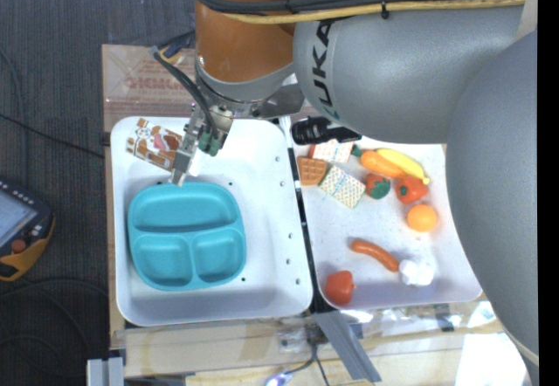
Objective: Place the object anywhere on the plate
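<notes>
Fingers of the gripper point down into the left bin, their tips drawn close together with nothing visible between them, though the slant makes it hard to be sure they are fully closed. Just below and to the right of the tips lies the blue plate, a three-compartment dish; the tips hover at its upper left rim. Just left of the fingers, and above the plate, a small printed packet lies flat on the bin floor, off the plate. Far to the right of the fingers, the right bin holds a banana, an orange, a sausage, a tomato and a waffle piece.
</notes>
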Motion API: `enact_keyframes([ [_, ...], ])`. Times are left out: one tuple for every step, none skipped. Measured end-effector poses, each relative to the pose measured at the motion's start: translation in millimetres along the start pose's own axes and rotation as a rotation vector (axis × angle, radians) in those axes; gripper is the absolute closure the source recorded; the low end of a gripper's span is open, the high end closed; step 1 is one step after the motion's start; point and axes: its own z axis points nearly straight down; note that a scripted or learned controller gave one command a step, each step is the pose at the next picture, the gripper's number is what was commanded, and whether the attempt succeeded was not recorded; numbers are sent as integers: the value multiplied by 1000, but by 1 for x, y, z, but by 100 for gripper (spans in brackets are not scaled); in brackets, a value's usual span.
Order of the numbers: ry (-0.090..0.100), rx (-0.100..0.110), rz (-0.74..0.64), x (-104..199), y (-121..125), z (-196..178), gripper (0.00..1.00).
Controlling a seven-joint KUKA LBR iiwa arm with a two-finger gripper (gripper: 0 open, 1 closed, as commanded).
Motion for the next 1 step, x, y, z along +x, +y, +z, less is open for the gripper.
enact_keyframes([
  [1,-3,-420,-17,-42,81,100],
])
